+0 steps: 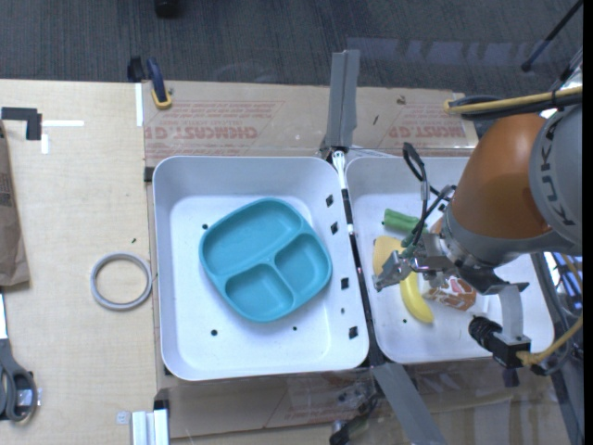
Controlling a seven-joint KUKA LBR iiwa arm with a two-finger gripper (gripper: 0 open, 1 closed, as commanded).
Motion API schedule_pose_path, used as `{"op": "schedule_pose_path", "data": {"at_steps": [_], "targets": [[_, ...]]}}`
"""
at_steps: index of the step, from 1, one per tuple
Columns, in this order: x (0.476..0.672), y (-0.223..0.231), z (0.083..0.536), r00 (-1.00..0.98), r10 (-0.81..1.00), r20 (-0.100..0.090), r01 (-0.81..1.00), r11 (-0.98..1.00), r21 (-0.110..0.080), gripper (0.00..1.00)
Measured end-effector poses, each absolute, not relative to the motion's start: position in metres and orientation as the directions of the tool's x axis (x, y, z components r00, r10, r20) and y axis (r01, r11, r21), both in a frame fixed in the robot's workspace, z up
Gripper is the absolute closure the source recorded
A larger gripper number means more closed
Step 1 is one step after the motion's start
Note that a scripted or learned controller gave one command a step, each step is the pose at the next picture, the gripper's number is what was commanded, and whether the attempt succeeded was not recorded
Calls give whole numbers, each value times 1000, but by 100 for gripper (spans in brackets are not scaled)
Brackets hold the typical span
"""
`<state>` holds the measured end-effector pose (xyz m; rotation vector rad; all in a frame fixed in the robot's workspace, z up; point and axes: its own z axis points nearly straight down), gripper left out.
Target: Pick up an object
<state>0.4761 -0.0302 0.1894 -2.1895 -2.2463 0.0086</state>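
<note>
- The scissors point(13, 393) lie at the near left, on the light wood bench point(74, 341).
- A grey tape ring point(120, 281) lies flat on the bench, just left of the left bin point(176, 341).
- A brown bag point(11, 213) lies at the left edge, past the ring.
- The left bin holds a blue plate point(267, 259) with three parts. The plate lies flat in the middle.
- The right bin point(394, 341) sits just beside the left bin.
- A banana point(416, 302) lies in the right bin, near its left wall.
- A red and white pack point(453, 293) lies just right of the banana, partly under the arm point(500, 188).
- The claw point(393, 269) is low over the right bin, at the far end of the banana. I cannot tell if it is open or closed, or if it holds a thing.
- A yellow thing point(384, 248) lies just past the claw, and a green thing point(400, 219) lies past that.
- The arm's big orange part covers the right side of the right bin. The letters "KU" show on its grey part.
- A grey post point(345, 100) stands at the far end, between the two bins.
- Brown card point(232, 123) lies under the far ends of the bins. It has red print, too hard to read.
- A blue and yellow clip point(157, 83) sits at the far edge of the bench.
- Past the bench is dark grey floor point(278, 17), with a small black thing point(167, 5) on it.
</note>
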Motion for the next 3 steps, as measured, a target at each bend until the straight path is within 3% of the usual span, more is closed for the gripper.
{"op": "schedule_pose_path", "data": {"at_steps": [1,2,3], "targets": [[483,-61,190,-107,994,0,994,107,-5,0],[482,-92,112,-108,994,-4,994,108,11,0],[486,-105,106,-173,985,-3,985,173,26,0]]}}
